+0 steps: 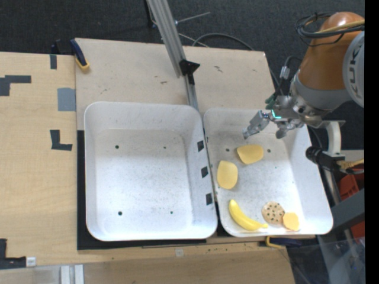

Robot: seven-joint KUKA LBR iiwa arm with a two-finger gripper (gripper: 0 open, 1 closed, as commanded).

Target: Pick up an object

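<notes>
The left bin [145,170] comes first, its white floor speckled with dark dots. Beside it, the right bin [308,182] holds five pieces. Furthest left is a pale yellow oval slice [227,175], its long axis running roughly up and down the view. Above and to its right lies a second yellow slice [250,154], broader than tall. Near the front wall, the banana [244,216] runs diagonally from upper left to lower right, curving toward the round speckled cookie [273,213], with a small orange piece [291,221] just beside that. No writing on them is legible. The gripper [267,126] hangs above the upper slice, apart from it, fingers spread with nothing between them. Partial lettering "UK" shows on the arm [331,58].
</notes>
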